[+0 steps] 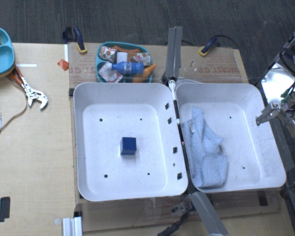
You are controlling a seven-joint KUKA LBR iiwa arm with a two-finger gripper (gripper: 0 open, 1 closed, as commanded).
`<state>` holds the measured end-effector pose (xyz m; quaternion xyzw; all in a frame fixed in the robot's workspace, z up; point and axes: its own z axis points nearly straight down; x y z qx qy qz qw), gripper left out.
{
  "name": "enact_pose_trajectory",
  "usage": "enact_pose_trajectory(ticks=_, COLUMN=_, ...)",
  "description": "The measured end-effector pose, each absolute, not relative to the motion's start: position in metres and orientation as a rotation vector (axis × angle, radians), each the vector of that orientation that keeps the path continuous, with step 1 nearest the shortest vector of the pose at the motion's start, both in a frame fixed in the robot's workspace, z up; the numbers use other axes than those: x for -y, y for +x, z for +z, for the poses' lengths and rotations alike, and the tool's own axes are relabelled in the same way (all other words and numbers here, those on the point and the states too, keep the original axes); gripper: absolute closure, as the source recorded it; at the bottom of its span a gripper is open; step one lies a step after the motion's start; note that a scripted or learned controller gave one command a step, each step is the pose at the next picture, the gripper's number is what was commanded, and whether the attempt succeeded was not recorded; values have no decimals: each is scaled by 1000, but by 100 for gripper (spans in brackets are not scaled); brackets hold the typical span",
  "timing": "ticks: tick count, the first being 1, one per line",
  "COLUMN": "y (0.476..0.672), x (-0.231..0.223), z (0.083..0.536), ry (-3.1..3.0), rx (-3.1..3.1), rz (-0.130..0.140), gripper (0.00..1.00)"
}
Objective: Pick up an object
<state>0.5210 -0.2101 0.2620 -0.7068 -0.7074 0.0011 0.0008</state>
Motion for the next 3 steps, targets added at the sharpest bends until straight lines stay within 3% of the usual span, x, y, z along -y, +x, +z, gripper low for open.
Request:
enact_pose_trajectory(ticks=1, y=563, x=222, z=254, ry=-2485, rx=1921, rz=3, gripper=0)
enact_pose_trajectory(ticks=2, y=628, x=165, z=278, ry=-2755, rx=1509, rz=5, gripper=0)
enact_pose_trajectory(ticks=3, y=652, x=204, z=218, ry=-2967, rx=1033, rz=6, gripper=0)
